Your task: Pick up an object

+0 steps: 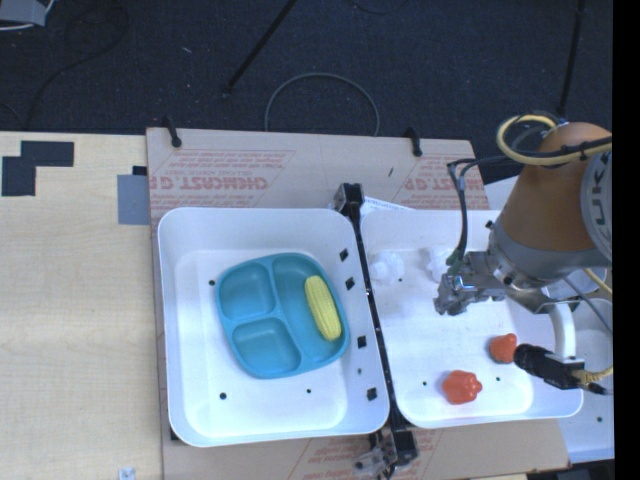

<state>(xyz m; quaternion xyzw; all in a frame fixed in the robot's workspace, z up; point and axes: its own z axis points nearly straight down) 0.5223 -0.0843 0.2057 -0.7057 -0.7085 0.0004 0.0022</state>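
In the right bin [420, 408], a red-orange pepper-like object [461, 386] lies near the front wall. A smaller orange-red object [502, 347] sits behind it to the right. My gripper [453, 295] hangs over the middle of this bin, left of the smaller orange object and apart from both. Nothing shows between its tips. In the left bin [190, 388], a yellow corn cob [322, 305] lies in the right compartment of a blue divided plate [262, 343].
Two small pale whitish lumps [385, 265] [435, 260] lie at the back of the right bin, just behind the gripper. A black divider [368, 318] runs between the two bins. Bare white floor surrounds the blue plate.
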